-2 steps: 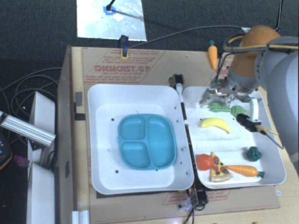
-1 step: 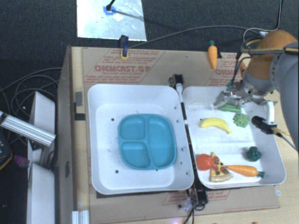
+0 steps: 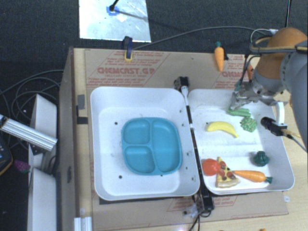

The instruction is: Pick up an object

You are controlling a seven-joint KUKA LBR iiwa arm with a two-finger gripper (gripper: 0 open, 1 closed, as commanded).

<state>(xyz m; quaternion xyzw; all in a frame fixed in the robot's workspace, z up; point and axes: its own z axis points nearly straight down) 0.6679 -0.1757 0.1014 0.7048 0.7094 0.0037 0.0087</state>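
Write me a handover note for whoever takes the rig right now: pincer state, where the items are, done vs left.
Pincer: low over the right bin's far side, right at the green bean pod; its grip can't be judged from this view.
Right bin: banana, broccoli, dark green piece, tomato, pizza slice, carrot.
Left bin: blue divided plate.
A second carrot lies on the board behind the bins.
Done: nothing lifted.
Left: grasp and raise one item.

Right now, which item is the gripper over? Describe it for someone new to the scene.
Look in the right bin, at its far edge, under the gripper. There lies a flat light-green piece, long and thin. The broccoli beside it is darker and bushy, and the banana is yellow.
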